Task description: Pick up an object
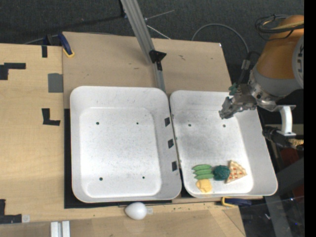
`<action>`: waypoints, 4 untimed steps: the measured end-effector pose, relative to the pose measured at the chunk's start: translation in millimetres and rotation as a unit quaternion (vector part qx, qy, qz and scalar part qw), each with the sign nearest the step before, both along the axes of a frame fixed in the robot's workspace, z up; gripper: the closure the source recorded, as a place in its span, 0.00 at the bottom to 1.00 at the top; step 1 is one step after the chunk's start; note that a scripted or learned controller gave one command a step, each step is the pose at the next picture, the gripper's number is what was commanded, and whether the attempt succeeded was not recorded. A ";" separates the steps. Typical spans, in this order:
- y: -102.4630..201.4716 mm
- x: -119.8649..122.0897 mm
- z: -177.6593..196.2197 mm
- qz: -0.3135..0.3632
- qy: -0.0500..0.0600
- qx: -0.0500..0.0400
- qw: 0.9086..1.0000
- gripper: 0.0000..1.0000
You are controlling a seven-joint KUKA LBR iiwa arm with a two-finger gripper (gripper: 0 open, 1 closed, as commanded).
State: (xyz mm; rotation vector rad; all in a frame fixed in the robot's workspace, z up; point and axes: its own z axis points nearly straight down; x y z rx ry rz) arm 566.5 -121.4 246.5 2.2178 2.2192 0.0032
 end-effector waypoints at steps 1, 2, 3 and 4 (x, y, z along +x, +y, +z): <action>46.6 13.0 -10.6 0.002 0.003 0.001 1.000 1.00; 87.1 36.4 -19.7 0.002 0.003 0.001 1.000 1.00; 138.4 47.4 -18.0 0.003 0.003 0.002 1.000 1.00; 192.9 80.0 -22.1 0.003 0.002 0.002 1.000 1.00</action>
